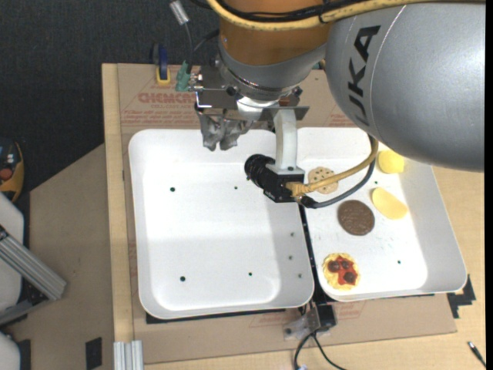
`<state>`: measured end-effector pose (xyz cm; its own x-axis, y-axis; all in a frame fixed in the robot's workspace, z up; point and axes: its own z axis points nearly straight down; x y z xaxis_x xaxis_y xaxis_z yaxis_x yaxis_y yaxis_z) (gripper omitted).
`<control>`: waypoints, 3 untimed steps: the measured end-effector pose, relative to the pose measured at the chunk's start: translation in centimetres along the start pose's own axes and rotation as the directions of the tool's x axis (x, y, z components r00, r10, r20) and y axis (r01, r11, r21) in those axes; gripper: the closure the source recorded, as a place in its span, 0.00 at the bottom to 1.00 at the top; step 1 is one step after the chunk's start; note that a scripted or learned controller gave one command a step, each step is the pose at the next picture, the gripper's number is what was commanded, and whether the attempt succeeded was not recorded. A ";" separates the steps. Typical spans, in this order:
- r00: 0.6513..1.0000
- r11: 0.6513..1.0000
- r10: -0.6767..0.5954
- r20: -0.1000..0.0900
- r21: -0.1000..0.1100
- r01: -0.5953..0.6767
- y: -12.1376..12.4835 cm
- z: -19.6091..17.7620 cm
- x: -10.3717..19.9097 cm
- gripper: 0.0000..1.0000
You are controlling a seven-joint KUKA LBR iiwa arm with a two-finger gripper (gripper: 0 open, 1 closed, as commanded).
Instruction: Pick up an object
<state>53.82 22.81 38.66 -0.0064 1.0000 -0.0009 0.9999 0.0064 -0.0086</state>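
Note:
My gripper (221,139) hangs over the far edge of the left bin (154,230), its two grey fingers close together with nothing between them. The objects lie in the right bin (439,245): a chocolate-chip cookie (322,180), a round brown cookie (357,216), a yellow lump (390,161), a yellow slice (390,203) and a small pizza-like piece (341,270). All of them lie well to the right of the gripper. The arm's big grey body (408,60) covers the far part of the right bin.
A white bracket with a black part (269,179) and a yellowish cable (350,174) hang from the wrist over the wall between the bins. The bins rest on a cardboard sheet (119,206). A blue-and-yellow clamp (162,64) stands at its far left corner.

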 end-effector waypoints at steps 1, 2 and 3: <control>1.000 1.000 0.007 0.004 0.005 -0.007 -2.5 9.8 -0.4 1.00; 1.000 1.000 0.007 0.000 -0.005 -0.007 -2.7 9.3 -0.4 1.00; 1.000 1.000 0.005 -0.003 -0.011 -0.006 -3.5 7.5 -0.3 1.00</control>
<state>50.25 22.46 31.23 -0.0009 1.0000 0.0017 1.0000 0.0009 0.0020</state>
